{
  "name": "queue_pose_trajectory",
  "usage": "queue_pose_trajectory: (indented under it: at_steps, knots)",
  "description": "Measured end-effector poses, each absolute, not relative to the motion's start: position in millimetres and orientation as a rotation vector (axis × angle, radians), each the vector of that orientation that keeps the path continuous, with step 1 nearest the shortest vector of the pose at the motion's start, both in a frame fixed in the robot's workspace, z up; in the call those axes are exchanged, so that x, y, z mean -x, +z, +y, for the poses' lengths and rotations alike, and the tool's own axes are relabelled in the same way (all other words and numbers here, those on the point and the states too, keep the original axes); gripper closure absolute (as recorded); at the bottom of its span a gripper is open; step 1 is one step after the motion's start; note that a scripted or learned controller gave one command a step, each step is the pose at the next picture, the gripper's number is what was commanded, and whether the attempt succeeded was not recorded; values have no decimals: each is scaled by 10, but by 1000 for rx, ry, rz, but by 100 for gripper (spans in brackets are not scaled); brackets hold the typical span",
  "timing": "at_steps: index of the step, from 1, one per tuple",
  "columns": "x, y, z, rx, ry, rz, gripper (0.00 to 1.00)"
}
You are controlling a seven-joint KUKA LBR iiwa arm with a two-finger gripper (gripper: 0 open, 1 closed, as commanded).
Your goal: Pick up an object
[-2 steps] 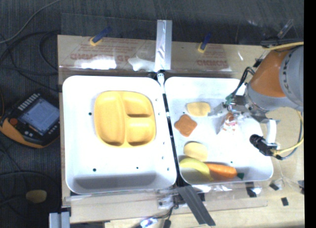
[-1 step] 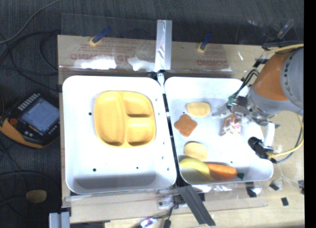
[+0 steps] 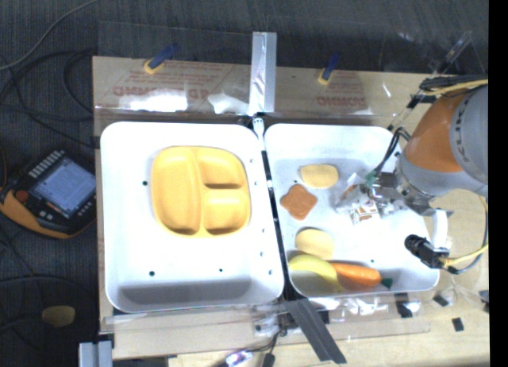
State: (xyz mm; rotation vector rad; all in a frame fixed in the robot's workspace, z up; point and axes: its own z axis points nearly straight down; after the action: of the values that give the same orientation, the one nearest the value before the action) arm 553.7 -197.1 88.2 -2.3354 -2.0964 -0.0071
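The right bin (image 3: 349,139) holds several toy foods. A pale yellow piece (image 3: 318,175) lies near its middle, with a brown toast-like piece (image 3: 298,201) just below and to the left. Nearer the front edge lie a yellow round piece (image 3: 314,241), a yellow-green piece (image 3: 309,270) and an orange carrot (image 3: 357,275). My gripper (image 3: 363,201) is low over the right bin, right of the pale yellow piece and the brown piece and apart from both. The arm's grey body and orange band (image 3: 436,147) come in from the right.
The left bin (image 3: 127,262) holds a yellow divided tray (image 3: 200,189). A metal divider post (image 3: 263,71) stands behind the seam between the bins. A handheld controller (image 3: 51,195) lies on the floor at the left. Cables hang at the arm's right side (image 3: 432,250).
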Motion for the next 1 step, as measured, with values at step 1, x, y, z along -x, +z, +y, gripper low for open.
queue_pose_trajectory:
  at_steps: [1]
  knots:
    - [-5554, 975, -1980, 2340, -12, -2101, 100]
